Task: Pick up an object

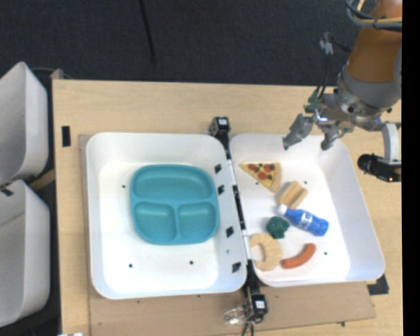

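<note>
The pizza slice is the toy nearest the pincer, so it looks like the easiest thing to pick up. It is flat and shaped like a triangle, yellow with red dots, and it lies on the floor of the right bin, a little below the pincer and to its left in the picture. The pincer hangs above the top part of that bin with its two grey fingers spread apart, and there is nothing between them. So the job has not really begun: no toy is lifted yet, and the arm must go down, close on one toy and bring it up. Further below the pincer lie the other toys, close together. There is a small tan block, a blue bottle with a white end that looks smooth and round, a dark green lump, a pale ring-shaped cookie and a shiny red sausage that curves a little. Far to the left of the pincer, in the left bin, sits a teal plate with three dips in it. Both bins are white, smooth and shallow, and they rest on a light wooden bench.
</note>
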